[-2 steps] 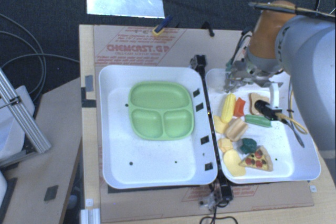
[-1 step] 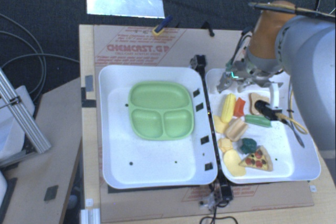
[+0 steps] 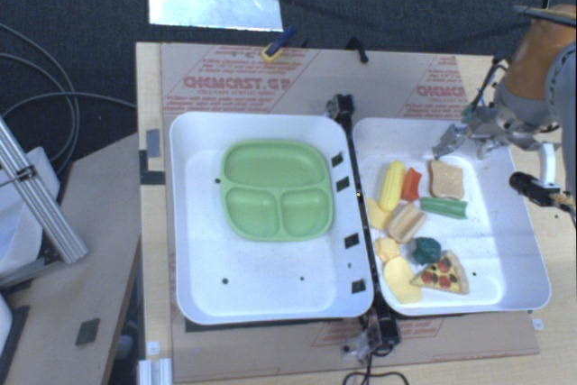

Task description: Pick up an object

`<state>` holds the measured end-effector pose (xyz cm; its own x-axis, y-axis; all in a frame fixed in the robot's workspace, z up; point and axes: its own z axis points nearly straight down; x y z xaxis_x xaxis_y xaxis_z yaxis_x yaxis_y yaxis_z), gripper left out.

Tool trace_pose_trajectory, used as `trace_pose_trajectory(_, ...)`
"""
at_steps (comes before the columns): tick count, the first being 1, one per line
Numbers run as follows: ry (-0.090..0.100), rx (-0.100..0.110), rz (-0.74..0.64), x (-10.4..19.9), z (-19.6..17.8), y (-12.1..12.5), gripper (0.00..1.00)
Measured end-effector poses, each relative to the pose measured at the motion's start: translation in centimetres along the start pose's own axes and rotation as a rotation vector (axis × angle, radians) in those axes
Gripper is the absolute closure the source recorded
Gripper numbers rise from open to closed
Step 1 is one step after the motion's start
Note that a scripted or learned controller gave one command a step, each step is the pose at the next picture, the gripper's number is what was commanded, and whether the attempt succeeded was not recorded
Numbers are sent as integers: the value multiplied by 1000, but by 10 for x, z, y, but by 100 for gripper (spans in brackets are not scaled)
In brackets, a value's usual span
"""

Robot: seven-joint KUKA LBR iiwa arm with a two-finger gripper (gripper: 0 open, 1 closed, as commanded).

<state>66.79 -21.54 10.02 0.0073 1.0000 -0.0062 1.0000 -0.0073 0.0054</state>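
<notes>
The toy foods, like the bread slice [image 3: 445,179], all lie in the right bin [image 3: 518,239], and my gripper [image 3: 469,136] hangs at its twelve o'clock edge holding nothing; I cannot tell its jaws.

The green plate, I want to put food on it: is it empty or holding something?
Empty. The green plate shows three bare compartments; the toy food lies in the right bin.

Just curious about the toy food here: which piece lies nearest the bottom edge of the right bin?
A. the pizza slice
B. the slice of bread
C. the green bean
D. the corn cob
A: the pizza slice lies lowest in the right bin, below the corn cob and the slice of bread.
</notes>
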Motion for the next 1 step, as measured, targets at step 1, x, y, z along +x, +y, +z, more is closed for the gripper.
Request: trace_pose_trajectory(1,7,-2,-18,93,14,2,0)
